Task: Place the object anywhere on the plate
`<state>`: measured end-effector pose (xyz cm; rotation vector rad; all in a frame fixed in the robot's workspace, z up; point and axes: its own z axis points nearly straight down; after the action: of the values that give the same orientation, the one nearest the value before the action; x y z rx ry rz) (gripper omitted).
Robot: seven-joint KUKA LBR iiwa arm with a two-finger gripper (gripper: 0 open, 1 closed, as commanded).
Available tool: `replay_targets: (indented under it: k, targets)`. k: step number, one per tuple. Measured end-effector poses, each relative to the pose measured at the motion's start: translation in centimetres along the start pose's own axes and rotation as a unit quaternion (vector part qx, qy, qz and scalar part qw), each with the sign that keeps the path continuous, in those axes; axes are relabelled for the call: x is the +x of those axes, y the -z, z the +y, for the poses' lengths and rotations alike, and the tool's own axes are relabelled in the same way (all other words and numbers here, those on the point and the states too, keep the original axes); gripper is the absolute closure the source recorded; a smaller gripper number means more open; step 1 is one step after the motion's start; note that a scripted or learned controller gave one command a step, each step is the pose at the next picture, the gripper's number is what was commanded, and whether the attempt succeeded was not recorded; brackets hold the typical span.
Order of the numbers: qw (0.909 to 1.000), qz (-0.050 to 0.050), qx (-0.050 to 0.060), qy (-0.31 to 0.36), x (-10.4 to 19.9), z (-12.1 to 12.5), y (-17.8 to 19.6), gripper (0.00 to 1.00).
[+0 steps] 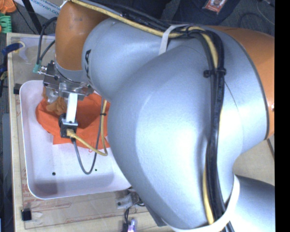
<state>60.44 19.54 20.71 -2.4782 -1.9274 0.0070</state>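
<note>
1 arm point(183, 110), grey w/ orange band, coming in from the right and covering most of the bench. 1 gripper point(63, 98) at its end, over the left bin. 1 white bin point(63, 178) in sight, left side. 1 orange plate point(84, 112) in that bin, partly under the gripper. 1 small tan object point(52, 105) on the plate's far-left part; can't tell what it is. 1 yellow cable point(89, 146) and 1 black cable point(87, 166) looping over the bin floor. 2 small dark dots near the bin's near-left corner.

floor point(0, 57): dark grey | bench point(77, 208): light wood | toys point(0, 13): orange, green, top left
</note>
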Motion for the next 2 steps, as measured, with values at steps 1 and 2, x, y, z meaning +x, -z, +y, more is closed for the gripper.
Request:
replay_targets:
  k: [1, 2]
  targets:
    - [0.9996, 0.0, 0.0, -0.028, -9.0, 6.2, -1.6, 1.0]
    - [1.0, 0.001, -0.001, -0.006, -11.5, 8.2, -1.6, 1.0]
